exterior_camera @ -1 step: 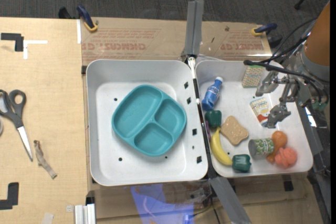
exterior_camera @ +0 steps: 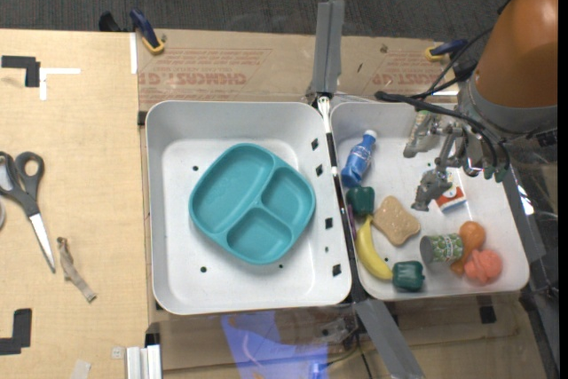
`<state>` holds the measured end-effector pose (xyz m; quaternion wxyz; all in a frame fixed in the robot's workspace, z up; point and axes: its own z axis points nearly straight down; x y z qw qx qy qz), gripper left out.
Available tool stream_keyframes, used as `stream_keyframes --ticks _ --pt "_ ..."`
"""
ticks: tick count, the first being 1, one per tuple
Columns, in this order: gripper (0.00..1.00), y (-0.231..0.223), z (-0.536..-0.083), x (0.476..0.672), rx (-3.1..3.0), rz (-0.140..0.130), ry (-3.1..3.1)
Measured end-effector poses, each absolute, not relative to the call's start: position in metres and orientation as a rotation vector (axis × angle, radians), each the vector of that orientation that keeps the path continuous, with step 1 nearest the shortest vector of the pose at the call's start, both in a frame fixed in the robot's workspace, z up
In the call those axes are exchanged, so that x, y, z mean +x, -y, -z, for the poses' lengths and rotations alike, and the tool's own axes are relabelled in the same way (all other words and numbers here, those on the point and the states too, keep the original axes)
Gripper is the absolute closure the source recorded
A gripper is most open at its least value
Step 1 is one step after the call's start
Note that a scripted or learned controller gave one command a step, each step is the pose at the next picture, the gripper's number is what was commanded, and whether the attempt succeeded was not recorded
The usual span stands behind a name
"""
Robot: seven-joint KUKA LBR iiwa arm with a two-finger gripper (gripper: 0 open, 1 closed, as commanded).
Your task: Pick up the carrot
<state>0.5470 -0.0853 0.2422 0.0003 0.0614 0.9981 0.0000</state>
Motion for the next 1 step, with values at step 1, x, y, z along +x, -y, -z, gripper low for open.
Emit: stream_keyframes --ticks 1 --pt "0.00 0.0545 -0.2316 0.5428 0.381 0.000 -3.117"
